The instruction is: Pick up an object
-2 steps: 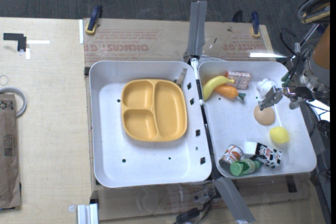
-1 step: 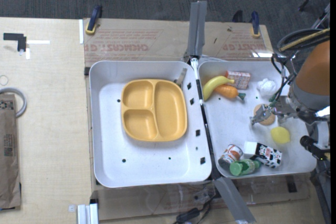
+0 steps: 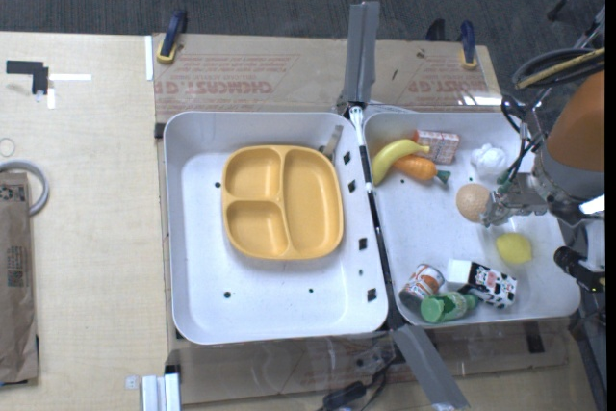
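Note:
My gripper [image 3: 500,210] hangs low in the right bin [image 3: 438,236], at its right side. It is right next to a beige egg-shaped ball [image 3: 471,202] on its left, and a yellow lemon [image 3: 515,248] lies just below it. The view does not show anything held. Farther back lie a banana [image 3: 393,157], a carrot [image 3: 420,170], a small pink box [image 3: 439,145] and a white crumpled object [image 3: 488,159]. At the front edge are a can [image 3: 421,283], a green bottle [image 3: 446,306] and a cow-patterned carton [image 3: 489,284].
The left bin [image 3: 192,245] holds a yellow divided plate [image 3: 283,203]. A grey divider bar [image 3: 361,63] runs between the bins at the back. Cables and the arm's orange band [image 3: 582,125] crowd the right edge. A brown bag [image 3: 14,274] lies far left on the bench.

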`<state>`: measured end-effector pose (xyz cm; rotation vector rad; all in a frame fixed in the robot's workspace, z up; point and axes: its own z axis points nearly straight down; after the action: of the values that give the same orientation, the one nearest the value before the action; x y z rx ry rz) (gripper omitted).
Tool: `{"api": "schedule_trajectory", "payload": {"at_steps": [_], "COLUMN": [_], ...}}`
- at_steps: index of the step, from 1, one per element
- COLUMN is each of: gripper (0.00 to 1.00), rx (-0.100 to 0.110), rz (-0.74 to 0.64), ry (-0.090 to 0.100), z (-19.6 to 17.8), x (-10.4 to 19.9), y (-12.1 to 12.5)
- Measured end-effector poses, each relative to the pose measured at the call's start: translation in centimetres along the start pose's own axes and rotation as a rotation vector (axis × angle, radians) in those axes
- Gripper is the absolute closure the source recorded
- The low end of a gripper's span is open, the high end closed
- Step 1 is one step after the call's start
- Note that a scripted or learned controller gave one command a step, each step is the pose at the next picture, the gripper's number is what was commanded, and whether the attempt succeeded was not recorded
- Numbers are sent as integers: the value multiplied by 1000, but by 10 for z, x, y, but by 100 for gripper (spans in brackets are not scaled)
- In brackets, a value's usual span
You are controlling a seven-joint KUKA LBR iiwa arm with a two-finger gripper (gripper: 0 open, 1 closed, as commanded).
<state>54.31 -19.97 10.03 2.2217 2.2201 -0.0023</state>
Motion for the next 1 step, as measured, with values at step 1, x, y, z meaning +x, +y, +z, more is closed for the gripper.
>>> {"api": "schedule_trajectory", "payload": {"at_steps": [1], "gripper": [100], "rx": [-2], "rz": [58], "ry": [-1], "z": [8], "x": [7], "y": [50]}}
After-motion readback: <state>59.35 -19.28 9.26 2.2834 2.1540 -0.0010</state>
